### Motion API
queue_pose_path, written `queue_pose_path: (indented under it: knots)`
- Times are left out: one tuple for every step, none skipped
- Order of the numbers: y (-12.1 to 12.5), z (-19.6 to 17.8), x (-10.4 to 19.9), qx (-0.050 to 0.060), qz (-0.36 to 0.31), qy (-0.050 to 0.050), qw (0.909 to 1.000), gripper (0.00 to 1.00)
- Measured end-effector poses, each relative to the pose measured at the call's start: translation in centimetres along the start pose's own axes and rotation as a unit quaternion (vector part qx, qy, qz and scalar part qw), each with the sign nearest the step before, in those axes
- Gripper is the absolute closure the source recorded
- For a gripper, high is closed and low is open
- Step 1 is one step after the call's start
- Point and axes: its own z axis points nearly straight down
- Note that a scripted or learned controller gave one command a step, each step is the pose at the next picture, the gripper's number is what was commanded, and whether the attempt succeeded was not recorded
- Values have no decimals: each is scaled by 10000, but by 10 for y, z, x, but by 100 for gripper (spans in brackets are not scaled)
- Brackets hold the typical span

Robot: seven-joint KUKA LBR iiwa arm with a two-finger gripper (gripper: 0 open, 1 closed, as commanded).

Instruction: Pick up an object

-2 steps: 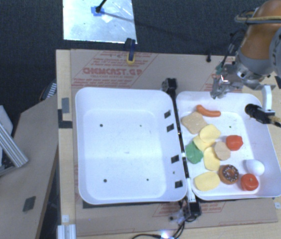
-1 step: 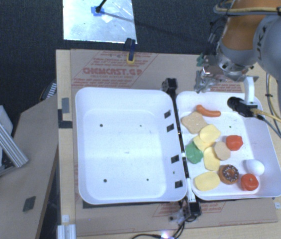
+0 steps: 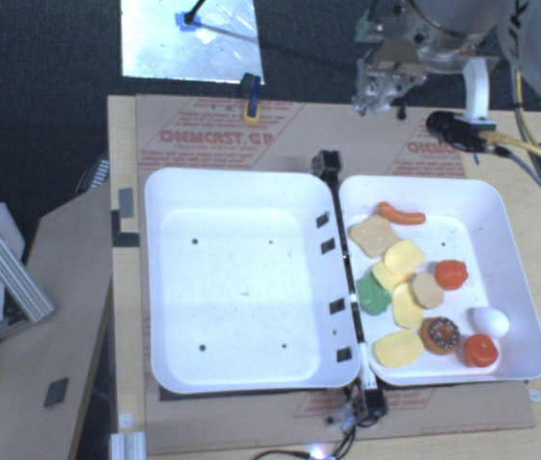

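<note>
Above the bench's far edge I see the gripper [image 3: 377, 97] well clear of the right bin [image 3: 517, 247], finger state indeterminable, food [image 3: 403, 257] untouched, pick not begun.

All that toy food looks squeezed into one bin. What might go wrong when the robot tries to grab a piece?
The toy food sits packed together in the right bin: the yellow pieces, green piece and donut touch, so the hand may nudge neighbours or lift two. The white egg looks round and could roll away.
</note>
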Motion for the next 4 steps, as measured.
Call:
queue_pose_path:
  knots:
    - [7, -152, 64, -6, 4, 2, 10000, 100]
    - [-55, -144, 55, 82, 38, -16, 10000, 100]
    - [8, -139, 34, 93, 71, -31, 9999, 100]
    - [-74, -145, 23, 80, 60, -17, 9999, 100]
